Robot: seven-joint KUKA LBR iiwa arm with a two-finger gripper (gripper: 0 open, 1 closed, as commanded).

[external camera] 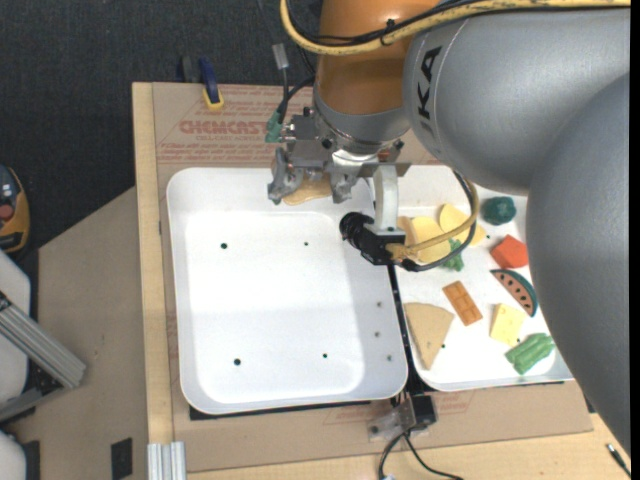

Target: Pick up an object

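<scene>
Gripper [300,186] hangs over the left bin's [200,268] far edge, closed on a tan piece [303,194] lying crosswise between its fingers.

Light fell bright and even from above. The left bin [270,298] glared nearly blank white, the arm [520,88] cast soft shadow, and edges looked slightly soft.

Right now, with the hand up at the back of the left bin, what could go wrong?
1. The tan piece sits at the hand, near the left bin's back rim, and could drop outside.
2. The black cable hangs low over the yellow pieces and might drag them.
</scene>
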